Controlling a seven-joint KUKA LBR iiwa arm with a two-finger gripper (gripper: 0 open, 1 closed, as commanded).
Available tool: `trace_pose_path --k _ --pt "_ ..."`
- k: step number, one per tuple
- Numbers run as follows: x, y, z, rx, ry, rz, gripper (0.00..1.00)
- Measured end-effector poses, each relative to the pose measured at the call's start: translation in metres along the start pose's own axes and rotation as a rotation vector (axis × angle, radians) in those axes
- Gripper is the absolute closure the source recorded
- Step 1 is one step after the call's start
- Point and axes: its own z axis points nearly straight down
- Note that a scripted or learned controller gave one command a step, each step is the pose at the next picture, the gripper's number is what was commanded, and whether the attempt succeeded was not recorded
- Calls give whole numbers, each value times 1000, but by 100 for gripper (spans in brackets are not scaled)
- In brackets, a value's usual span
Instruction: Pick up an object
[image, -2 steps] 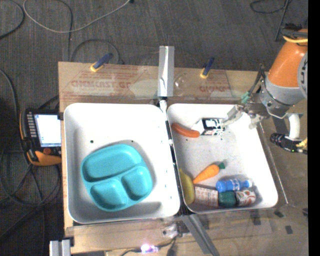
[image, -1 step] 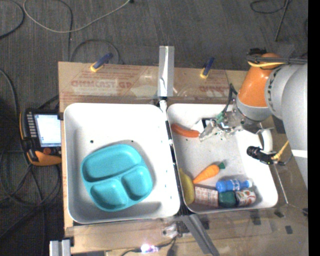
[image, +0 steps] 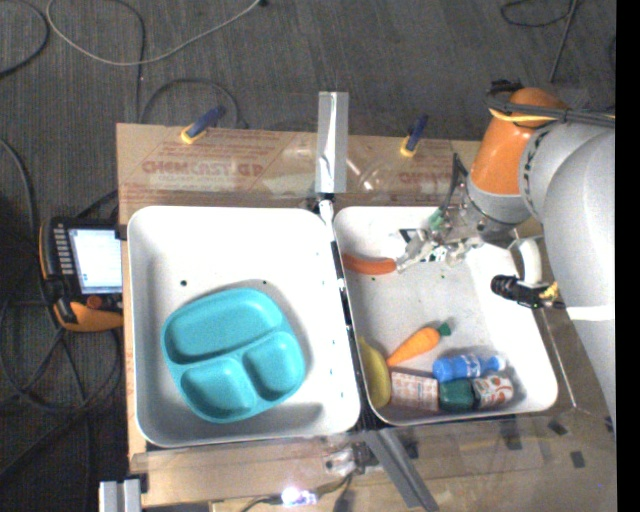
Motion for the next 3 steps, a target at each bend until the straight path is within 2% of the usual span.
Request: trace_pose_path --k 1,2,3 --pt "46 7 0 -4 -17 -102 0" --pt "10 8 1 -23 1 -339 0" --pt "-16 4 2 -20 4 -375 0"
